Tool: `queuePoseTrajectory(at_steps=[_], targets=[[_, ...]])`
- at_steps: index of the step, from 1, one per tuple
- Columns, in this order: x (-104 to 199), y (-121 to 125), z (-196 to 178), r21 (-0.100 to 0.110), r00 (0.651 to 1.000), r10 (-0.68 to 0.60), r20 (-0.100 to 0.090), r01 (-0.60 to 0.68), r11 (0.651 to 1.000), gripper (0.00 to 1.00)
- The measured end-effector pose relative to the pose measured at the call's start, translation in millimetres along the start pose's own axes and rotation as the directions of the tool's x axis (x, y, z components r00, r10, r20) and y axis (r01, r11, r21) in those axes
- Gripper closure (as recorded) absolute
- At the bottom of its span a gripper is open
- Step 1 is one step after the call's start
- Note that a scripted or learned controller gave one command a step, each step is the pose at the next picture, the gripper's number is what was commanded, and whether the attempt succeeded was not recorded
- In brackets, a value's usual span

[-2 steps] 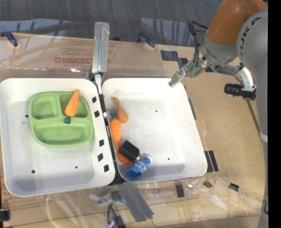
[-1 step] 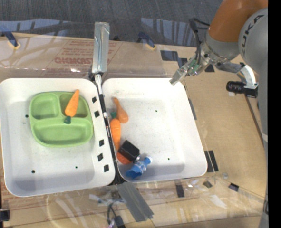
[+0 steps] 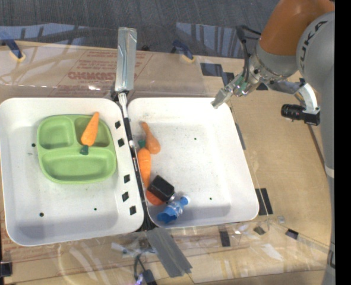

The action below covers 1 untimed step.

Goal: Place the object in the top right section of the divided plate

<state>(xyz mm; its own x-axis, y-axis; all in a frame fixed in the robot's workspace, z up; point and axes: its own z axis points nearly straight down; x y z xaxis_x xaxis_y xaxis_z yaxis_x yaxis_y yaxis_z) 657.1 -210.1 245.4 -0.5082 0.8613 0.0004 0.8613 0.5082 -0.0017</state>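
1. A carrot (image 3: 89,129) lies in the green divided plate (image 3: 50,165), across its top right section, in the left bin (image 3: 21,212).
2. The gripper (image 3: 218,101) hangs over the right bin's (image 3: 223,171) far rim; I cannot tell its state.
3. To finish well, retreat without nudging it.
4. Count: three carrots, one black block (image 3: 161,188), one blue bottle (image 3: 172,209).
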Motion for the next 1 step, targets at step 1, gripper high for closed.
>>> queuePoseTrajectory(at_steps=[1], targets=[[-0.2, 0.9, -11.2, -0.001, 1.0, -0.004, 0.002, 0.004, 1.0, 1.0]])
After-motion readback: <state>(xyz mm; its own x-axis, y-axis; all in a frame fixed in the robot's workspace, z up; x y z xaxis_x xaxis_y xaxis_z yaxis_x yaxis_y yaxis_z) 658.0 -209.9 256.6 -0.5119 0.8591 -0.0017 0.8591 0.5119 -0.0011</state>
